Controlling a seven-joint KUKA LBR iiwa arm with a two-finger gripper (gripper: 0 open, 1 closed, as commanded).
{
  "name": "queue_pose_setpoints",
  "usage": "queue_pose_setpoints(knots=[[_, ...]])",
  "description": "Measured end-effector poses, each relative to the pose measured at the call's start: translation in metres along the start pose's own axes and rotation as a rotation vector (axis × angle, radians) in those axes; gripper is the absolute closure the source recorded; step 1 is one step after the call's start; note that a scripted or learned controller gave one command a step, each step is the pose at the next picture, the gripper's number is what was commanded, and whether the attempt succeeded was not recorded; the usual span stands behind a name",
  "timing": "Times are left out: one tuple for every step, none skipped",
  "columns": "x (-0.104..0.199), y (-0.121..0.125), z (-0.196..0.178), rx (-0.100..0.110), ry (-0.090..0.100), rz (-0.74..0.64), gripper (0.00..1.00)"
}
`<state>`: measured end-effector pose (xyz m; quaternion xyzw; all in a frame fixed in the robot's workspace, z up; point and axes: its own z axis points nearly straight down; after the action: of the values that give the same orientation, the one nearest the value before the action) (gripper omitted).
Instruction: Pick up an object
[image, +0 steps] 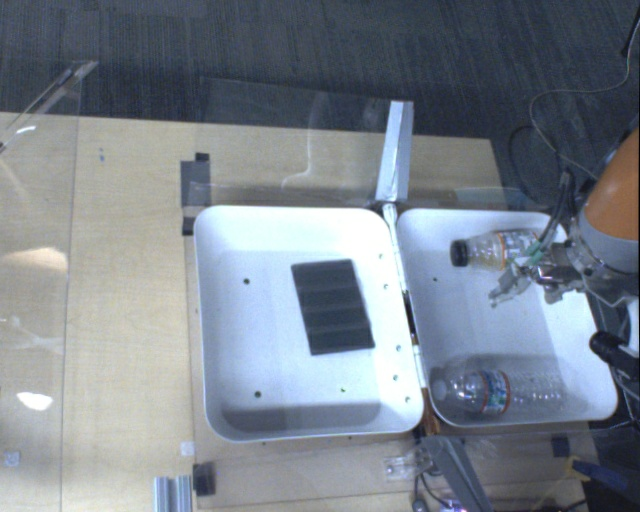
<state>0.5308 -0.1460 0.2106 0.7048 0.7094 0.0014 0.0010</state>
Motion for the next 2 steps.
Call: queue_pose_setpoints(knots=[[-0.036,0.094,0.071,0.0,-0.002,0.198,0.0],[-0.041,0.118,0.13,0.09,0.007,0.074,0.0]])
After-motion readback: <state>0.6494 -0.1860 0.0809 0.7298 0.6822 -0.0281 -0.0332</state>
